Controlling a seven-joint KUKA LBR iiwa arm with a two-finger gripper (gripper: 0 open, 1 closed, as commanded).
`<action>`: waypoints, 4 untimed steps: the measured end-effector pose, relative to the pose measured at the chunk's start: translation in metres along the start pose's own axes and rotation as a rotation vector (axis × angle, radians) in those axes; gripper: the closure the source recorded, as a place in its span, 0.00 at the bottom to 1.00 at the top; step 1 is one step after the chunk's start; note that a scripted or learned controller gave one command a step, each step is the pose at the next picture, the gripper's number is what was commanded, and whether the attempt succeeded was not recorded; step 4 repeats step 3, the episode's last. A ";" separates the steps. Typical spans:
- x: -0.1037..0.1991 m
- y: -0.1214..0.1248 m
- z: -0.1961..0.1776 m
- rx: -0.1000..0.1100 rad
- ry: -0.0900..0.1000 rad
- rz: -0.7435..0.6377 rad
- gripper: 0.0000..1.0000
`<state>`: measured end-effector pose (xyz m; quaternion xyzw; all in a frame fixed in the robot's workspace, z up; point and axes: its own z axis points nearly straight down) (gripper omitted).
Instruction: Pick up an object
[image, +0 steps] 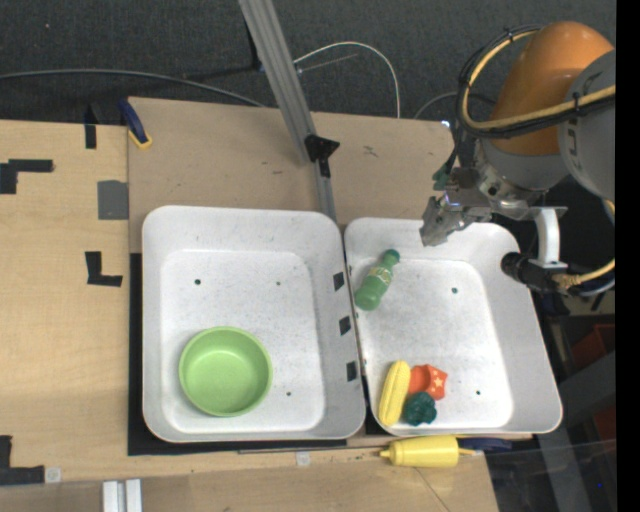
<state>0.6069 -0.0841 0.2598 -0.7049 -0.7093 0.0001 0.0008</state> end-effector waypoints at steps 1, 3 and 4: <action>0.048 -0.005 0.017 0.002 -0.001 0.001 1.00; 0.152 -0.027 0.013 0.002 0.000 -0.002 1.00; 0.152 -0.027 0.013 0.002 0.000 -0.002 1.00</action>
